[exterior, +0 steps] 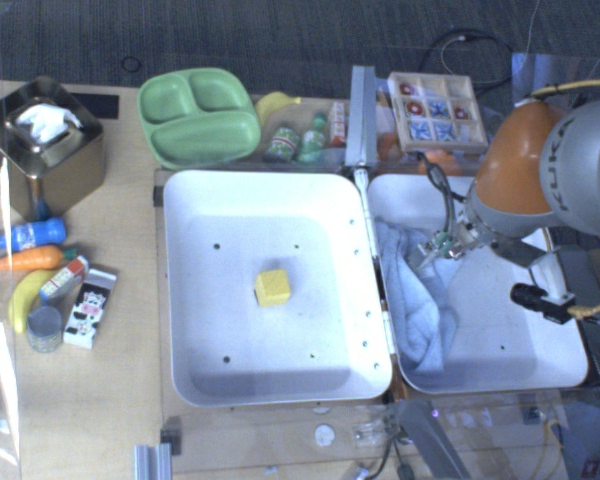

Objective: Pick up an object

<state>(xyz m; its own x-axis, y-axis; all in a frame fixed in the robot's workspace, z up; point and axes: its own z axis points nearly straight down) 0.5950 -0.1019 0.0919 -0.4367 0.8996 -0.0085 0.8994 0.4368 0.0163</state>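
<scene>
A small yellow block (273, 288) lies near the middle of the left white bin (210, 368). A crumpled light blue cloth (417, 303) runs along the left side of the right white bin (510, 363). The arm, with its orange band (515, 163), reaches in from the right. My gripper (433, 250) sits low over the upper part of the cloth, at or just above its surface. The arm hides the back right part of this bin.
Behind the bins are a green divided plate (200, 116), small bottles (295, 140) and a tic-tac-toe board (435, 111). On the bench at left stand a metal box (45, 153), a banana (22, 298), a carrot (28, 260) and other small items.
</scene>
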